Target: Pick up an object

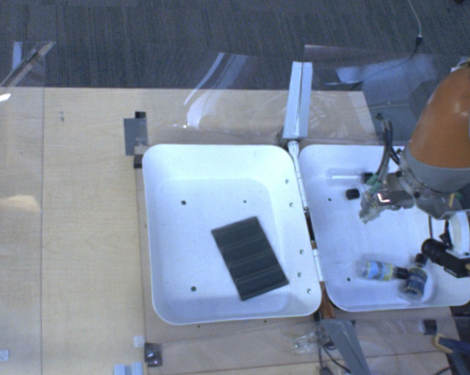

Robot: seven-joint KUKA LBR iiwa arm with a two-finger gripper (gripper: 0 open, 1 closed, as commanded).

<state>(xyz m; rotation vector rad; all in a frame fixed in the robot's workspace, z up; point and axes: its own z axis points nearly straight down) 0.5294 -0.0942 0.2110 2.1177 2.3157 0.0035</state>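
Observation:
A dark grey ribbed rectangular pad (250, 257) lies flat and turned at an angle in the left bin (167, 225). In the right bin (331, 241), a small clear bottle with a dark cap (392, 274) lies on its side near the front. A small black piece (352, 193) and a clear thin tube (342, 174) sit toward the back. My gripper (371, 203) hangs low over the middle of the right bin, just right of the black piece and well behind the bottle. Nothing can be seen held in it.
The grey arm with its orange band (450, 127) covers the right bin's right side. A black fitting (444, 257) juts out near the bottle. A metal divider post (297, 102) stands behind the gap between the bins. Wooden bench (66, 229) surrounds them.

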